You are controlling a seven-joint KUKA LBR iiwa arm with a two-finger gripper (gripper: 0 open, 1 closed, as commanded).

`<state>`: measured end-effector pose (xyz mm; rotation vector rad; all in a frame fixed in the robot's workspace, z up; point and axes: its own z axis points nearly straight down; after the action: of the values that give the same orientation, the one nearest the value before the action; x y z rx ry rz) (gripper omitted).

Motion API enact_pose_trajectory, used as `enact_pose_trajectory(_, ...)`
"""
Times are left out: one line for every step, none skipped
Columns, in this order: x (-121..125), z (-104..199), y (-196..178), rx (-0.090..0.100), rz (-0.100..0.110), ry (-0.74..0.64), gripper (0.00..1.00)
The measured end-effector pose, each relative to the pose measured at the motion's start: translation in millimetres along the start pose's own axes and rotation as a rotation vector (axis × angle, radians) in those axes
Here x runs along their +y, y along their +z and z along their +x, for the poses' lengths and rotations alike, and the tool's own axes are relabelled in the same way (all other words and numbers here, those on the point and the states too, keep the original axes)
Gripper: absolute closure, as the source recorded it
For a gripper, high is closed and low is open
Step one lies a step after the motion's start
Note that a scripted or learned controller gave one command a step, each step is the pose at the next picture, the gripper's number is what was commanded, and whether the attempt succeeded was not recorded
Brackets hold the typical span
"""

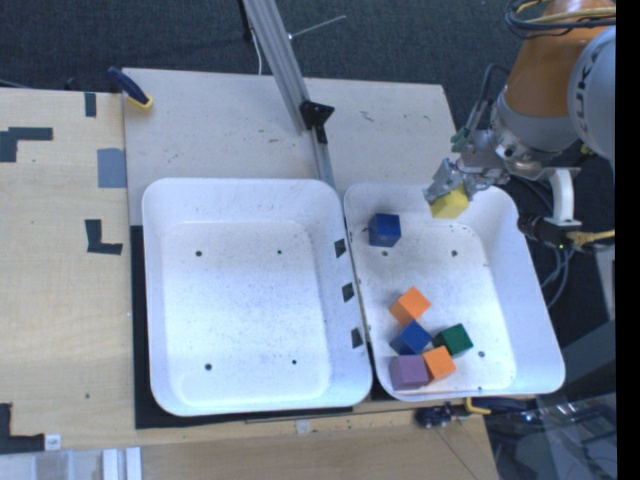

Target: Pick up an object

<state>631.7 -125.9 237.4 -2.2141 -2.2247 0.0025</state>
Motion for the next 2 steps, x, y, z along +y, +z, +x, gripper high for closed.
enact_pose_trajectory(1.0, 50.8, -6.7, 0.001, -0.001, -0.002, 1.0)
enact_pose_trajectory(5.0, 107.5, 7.0, 0.001, 0.001, -0.002, 1.0)
